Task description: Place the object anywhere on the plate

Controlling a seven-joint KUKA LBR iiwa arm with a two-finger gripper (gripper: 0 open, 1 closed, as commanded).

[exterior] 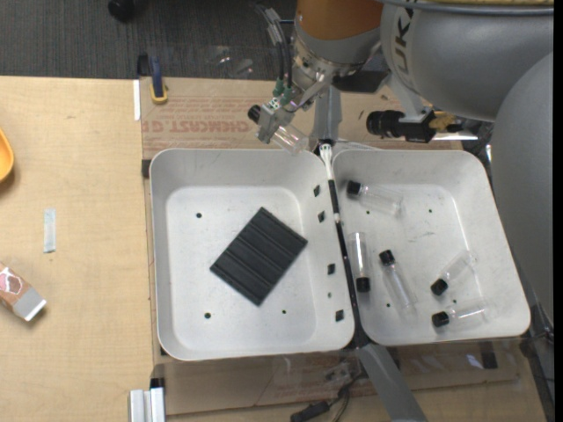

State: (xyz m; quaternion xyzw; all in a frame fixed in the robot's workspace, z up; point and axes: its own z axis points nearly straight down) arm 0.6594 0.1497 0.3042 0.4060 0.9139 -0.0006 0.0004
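So your tool [283,121] grips a clear vial [280,135] with a black cap above the left bin's [167,236] back rim, high enough to carry toward the black ribbed plate [259,256].

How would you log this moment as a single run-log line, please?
gripper: above bins' back edge, holding clear vial | black plate: left bin, bare | right bin: more vials

The arm [457,51] is a bulky, smooth, rounded grey shell with an orange band [339,11] above the wrist, dark lettering on its casing, thin cables running alongside, and a small metallic gripper [280,123] with green-tipped wiring.
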